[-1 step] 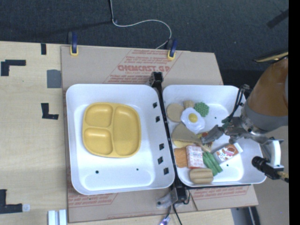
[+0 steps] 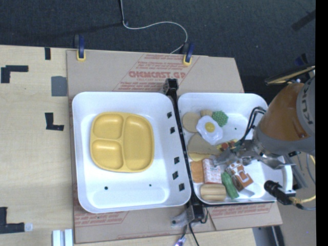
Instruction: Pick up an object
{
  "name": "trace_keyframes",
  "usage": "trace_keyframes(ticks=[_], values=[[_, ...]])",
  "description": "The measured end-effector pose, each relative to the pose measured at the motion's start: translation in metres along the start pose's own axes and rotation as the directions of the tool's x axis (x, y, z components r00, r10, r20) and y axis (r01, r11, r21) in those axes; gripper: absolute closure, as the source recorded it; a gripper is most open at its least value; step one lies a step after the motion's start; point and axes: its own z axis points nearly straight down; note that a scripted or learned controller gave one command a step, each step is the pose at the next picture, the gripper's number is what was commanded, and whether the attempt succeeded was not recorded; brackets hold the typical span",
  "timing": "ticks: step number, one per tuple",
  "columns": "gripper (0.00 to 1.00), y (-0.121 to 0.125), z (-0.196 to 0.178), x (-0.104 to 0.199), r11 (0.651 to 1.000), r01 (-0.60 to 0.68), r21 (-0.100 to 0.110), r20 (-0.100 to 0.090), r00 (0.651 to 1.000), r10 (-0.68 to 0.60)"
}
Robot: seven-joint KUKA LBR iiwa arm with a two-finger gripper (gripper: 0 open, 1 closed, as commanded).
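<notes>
The right bin (image 2: 241, 100) holds several toy foods. Among them are a fried egg (image 2: 210, 129), a green broccoli piece (image 2: 220, 118), a tan round disc (image 2: 190, 121), an orange packet (image 2: 211, 171), a bread roll (image 2: 212, 192) and a green pickle (image 2: 229, 185). My gripper (image 2: 231, 157) hangs low over the middle of this bin, just right of a tan slice (image 2: 201, 146) and above a brown-and-red item (image 2: 241, 177). The arm's grey body (image 2: 284, 124) comes in from the right and covers part of the bin.
The left bin (image 2: 82, 137) holds a yellow divided plate (image 2: 123, 141). A black divider (image 2: 177, 137) runs between the bins. Both bins rest on a cardboard sheet (image 2: 154, 70) clamped at the back, and a white cable (image 2: 154, 24) lies behind it.
</notes>
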Motion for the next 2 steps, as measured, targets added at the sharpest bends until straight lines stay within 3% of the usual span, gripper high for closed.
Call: trace_keyframes(ticks=[1, 2], values=[[0.00, 0.043, 0.022, 0.016, 1.000, 0.000, -0.005, 0.002, 1.000, 0.000], [0.00, -0.005, 0.023, 0.009, 1.000, -0.002, 0.000, 0.001, 1.000, 0.002]])
